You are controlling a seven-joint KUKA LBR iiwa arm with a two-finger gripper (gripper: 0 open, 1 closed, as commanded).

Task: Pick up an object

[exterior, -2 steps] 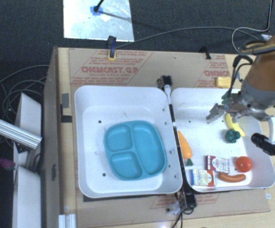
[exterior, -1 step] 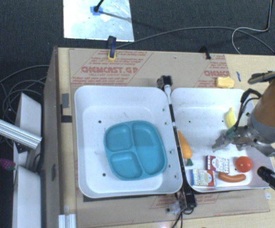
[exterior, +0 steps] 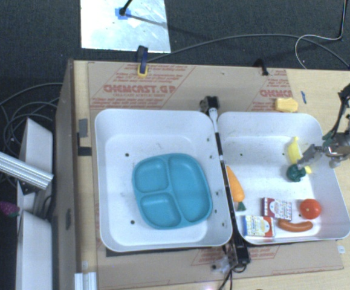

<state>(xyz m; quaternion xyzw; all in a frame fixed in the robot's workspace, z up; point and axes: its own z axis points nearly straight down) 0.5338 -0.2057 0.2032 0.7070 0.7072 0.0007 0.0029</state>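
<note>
Claw (exterior: pixel 311 154) sat low over the right bin (exterior: pixel 329 180), by its right wall; couldn't tell if it was open or closed. Its tip was just beside the yellow piece (exterior: pixel 293 149) and dark green piece (exterior: pixel 295 174). Tomato (exterior: pixel 310 208), sausage (exterior: pixel 295 226), two cartons (exterior: pixel 268 217), carrot (exterior: pixel 236 185) lay nearer the front. Blue plate (exterior: pixel 171 190) in left bin (exterior: pixel 111 162).

A divided plate (exterior: pixel 172 190) lies in the left bin (exterior: pixel 111 162); toy foods (exterior: pixel 283 213) cluster in the right bin (exterior: pixel 253 144).
</note>
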